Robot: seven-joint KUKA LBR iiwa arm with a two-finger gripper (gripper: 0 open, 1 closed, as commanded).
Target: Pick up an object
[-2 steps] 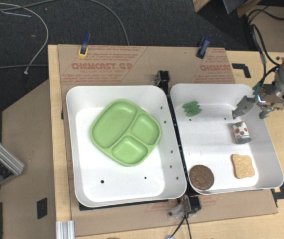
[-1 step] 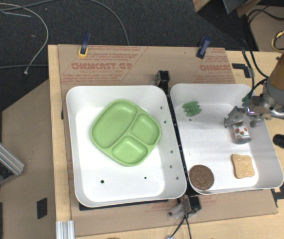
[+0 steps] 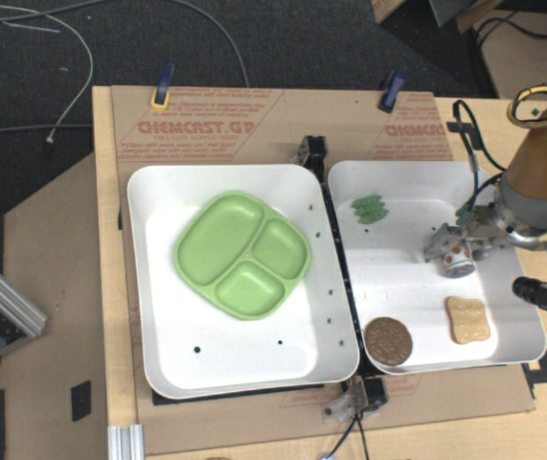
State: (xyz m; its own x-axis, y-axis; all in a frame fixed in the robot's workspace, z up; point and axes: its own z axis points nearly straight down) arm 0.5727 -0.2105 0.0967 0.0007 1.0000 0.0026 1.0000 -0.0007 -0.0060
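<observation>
Right bin (image 3: 503, 185): gripper (image 3: 453, 255) low over bin floor near middle, jaws state cannot tell, metal tip blurred. Candidate objects: small green leafy piece (image 3: 370, 208) upper left, bumpy; round brown cookie-like disc (image 3: 388, 340) at front left corner, speckled; tan bread-like slab (image 3: 467, 319) front right, rough. Left bin (image 3: 158, 353): glossy light-green three-compartment plate (image 3: 242, 254), rounded, smooth plastic. Cardboard-covered surface (image 3: 120, 257).
</observation>
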